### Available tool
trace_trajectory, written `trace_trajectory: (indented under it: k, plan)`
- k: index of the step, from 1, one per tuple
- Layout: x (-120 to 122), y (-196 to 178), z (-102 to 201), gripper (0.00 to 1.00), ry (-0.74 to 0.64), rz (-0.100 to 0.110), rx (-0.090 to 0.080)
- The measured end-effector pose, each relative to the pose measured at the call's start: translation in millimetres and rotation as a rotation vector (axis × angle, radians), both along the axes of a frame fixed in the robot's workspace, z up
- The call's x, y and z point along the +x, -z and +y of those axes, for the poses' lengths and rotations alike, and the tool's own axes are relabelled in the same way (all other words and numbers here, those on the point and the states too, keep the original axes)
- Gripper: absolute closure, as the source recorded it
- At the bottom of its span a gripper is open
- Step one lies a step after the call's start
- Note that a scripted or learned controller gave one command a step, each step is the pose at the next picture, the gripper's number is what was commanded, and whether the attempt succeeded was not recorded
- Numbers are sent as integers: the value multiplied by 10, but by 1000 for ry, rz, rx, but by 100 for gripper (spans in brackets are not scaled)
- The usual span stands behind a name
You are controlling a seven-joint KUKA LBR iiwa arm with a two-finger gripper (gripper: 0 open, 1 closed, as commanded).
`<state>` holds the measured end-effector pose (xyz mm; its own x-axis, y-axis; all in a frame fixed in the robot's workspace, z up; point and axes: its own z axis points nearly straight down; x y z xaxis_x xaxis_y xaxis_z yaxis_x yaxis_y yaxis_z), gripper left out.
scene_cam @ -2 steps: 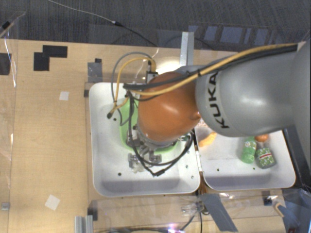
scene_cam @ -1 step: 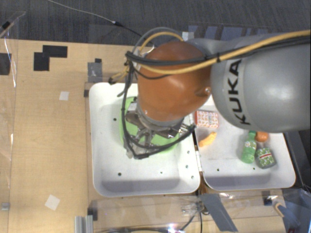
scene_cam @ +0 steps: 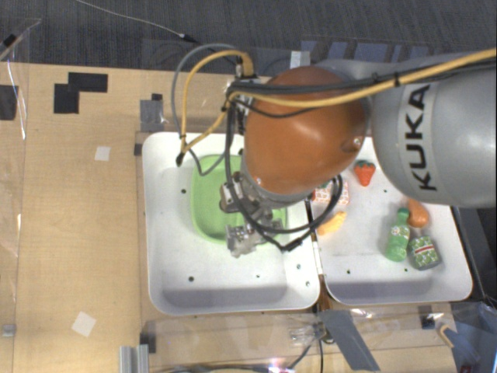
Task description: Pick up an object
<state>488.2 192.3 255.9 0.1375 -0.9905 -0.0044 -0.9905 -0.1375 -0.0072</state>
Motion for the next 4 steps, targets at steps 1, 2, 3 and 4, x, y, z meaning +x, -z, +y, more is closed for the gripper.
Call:
trace_trajectory:
  k: [1,2,3,4]
  plan:
    - [-9,415,-86,100,-586,2,-4]
    - [83,1638,-190,100,-845,-8,-10]
    - [215,1060,456,100,-248,-1,0]
    - [172,1641,463,100,-981,-6,-7]
